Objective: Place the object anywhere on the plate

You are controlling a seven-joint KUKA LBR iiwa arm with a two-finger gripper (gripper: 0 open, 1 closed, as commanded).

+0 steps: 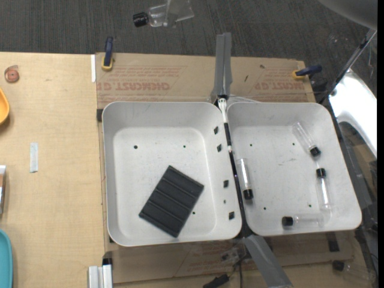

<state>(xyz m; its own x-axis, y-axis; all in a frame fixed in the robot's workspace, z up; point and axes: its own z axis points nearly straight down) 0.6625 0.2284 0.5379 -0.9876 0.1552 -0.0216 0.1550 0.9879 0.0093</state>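
Black ribbed rectangular plate (pixel 172 200) lies tilted in left bin (pixel 120 116); clear black-capped tubes (pixel 305 140) in right bin (pixel 336 131). Gripper state: can't tell.

I see the dark ribbed plate (pixel 172 200) lying flat and askew in my left bin (pixel 120 119), near its front edge. Four clear black-capped tubes (pixel 305 140) lie scattered in the right bin (pixel 264 116).

Dark grey ribbed plate (pixel 172 200), white bins (pixel 114 161), clear tubes (pixel 305 139) with black caps, brown cardboard (pixel 162 80) with red lettering
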